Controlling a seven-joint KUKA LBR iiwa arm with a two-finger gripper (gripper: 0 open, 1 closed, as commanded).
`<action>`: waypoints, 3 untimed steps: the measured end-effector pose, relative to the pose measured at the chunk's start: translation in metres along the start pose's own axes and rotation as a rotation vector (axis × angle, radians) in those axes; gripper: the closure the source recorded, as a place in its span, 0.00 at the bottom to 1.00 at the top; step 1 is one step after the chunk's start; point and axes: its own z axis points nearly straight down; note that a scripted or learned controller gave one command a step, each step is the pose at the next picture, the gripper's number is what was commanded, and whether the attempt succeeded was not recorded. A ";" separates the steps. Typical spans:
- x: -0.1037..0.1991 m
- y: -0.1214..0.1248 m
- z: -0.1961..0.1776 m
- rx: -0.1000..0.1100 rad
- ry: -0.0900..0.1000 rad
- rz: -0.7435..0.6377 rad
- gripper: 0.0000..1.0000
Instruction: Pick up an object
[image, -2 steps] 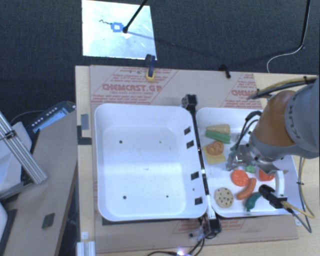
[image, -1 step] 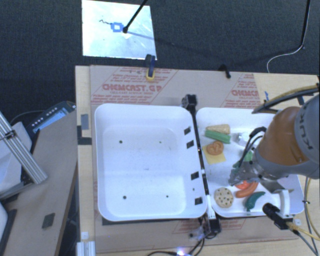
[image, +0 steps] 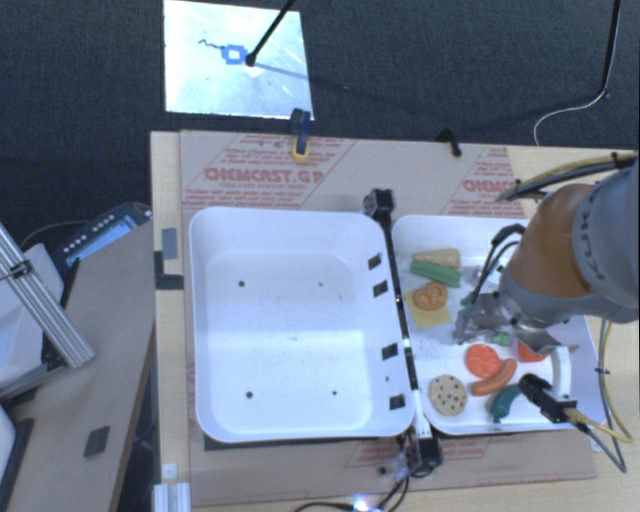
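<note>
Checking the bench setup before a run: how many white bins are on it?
2. The left bin takes up the middle of the bench; the right bin sits against its right side, holds the toy food, and is partly covered by the arm.

Bench (image: 250, 165) (printed cardboard top) bears left bin (image: 290, 235), right bin (image: 420, 228), side by side.

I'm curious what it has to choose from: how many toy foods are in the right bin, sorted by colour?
Green: 2, a long piece and a small one
Orange: 1
Yellow: 1, a flat slice
Red: 3
Tan: 1, a cookie
Total: 8 visible; the arm may hide more.
</note>
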 end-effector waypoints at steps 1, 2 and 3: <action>0.007 -0.035 0.009 0.004 0.001 0.004 1.00; 0.007 -0.033 -0.002 0.001 0.001 0.003 1.00; -0.038 0.057 0.009 -0.005 -0.003 0.000 1.00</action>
